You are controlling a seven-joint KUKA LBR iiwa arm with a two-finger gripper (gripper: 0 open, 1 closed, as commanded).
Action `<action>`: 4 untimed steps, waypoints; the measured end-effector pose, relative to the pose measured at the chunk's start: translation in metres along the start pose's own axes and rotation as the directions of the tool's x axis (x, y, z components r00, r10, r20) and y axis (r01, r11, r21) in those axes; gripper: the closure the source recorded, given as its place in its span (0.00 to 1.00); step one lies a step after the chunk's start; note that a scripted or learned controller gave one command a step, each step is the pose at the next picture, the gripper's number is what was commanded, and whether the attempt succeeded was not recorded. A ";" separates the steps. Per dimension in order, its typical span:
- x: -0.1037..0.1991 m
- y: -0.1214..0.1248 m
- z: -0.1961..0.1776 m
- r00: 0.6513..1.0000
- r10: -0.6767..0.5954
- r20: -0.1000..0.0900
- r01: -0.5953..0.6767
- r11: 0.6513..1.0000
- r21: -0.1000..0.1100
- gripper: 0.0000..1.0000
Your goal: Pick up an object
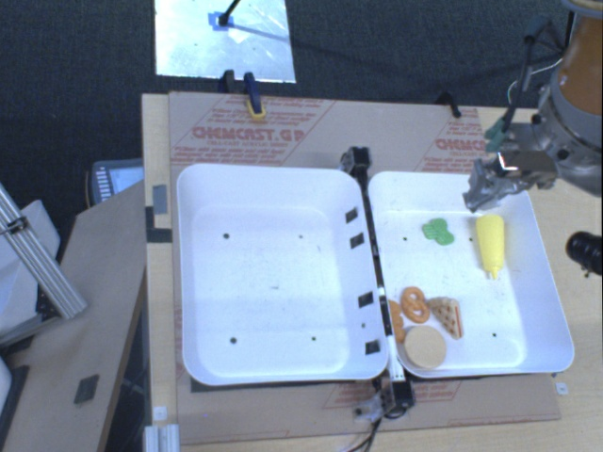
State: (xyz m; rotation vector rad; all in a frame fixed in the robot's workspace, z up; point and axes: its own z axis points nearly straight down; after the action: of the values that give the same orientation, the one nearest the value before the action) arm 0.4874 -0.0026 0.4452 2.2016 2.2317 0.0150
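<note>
Toward the far right of the right-hand shallow white bin (542, 281) I log a yellow plastic mustard bottle (490, 243), lying flat on the floor. Its long axis runs nearly straight toward and away from me, the narrow nozzle pointing at the near edge, the blunt base pointing at the far wall. Body is plain bright yellow, tapering to a small tip.

Just above the bottle's base hangs the grey two-finger gripper (482, 194), close to it; I cannot make out contact. The fingertips blur into a grey mass, so whether the pincer is spread or closed I cannot tell. Nothing visibly sits between the fingers. The arm's upper part is cut off at the right frame edge.

Left of the bottle lies a small green leafy toy piece (437, 232). Nearer me: an orange pretzel-shaped piece (414, 302), a tan pizza-slice wedge (447, 315), a beige round disc (424, 347). The left white bin (203, 196) adjoins.
</note>
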 end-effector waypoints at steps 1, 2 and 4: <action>-0.013 -0.004 0.172 1.000 0.014 0.002 -0.014 1.000 0.021 1.00; 0.050 0.000 0.096 1.000 0.003 -0.001 -0.003 1.000 0.002 1.00; 0.151 0.002 -0.071 1.000 0.003 -0.001 -0.003 1.000 0.006 1.00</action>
State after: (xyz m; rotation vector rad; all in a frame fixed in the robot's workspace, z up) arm 0.4863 0.1485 0.5165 2.2088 2.2318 0.0095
